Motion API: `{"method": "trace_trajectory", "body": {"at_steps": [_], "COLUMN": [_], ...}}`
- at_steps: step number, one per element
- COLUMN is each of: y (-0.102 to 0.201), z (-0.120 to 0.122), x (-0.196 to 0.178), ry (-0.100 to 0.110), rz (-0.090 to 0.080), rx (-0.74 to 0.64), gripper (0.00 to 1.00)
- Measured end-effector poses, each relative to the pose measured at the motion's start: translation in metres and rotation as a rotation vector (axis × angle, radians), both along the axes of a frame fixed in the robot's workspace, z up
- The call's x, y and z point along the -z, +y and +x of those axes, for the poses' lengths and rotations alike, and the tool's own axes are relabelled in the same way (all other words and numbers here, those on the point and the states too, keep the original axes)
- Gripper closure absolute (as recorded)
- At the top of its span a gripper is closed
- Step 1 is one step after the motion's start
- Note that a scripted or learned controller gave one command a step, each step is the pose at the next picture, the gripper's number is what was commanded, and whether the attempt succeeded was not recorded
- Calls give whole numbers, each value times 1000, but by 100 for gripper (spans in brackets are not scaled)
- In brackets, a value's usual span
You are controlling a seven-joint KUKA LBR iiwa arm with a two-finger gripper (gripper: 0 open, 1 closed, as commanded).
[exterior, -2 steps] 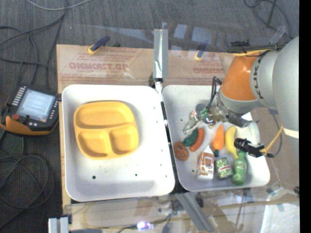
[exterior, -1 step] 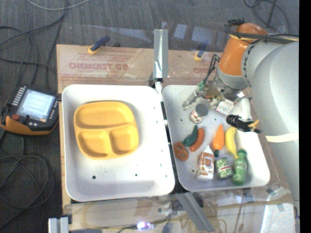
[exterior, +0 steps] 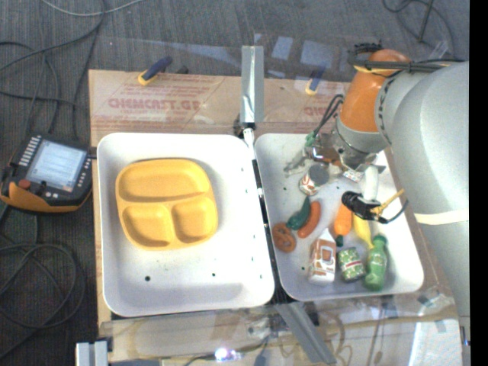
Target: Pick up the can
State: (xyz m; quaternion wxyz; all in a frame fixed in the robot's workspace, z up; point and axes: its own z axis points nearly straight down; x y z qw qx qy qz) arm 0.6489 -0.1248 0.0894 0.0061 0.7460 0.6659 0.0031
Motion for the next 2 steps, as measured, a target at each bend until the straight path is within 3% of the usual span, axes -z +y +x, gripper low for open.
{"method": "trace_trajectory", "body": {"at_steps": [1, 2], "y": [-32, -34], "z": [-22, -15], "x": [-28, 0], "ry": [19, 2], "rz": [1, -1], "rx": [-76, -80], "gripper": [0, 0]}}
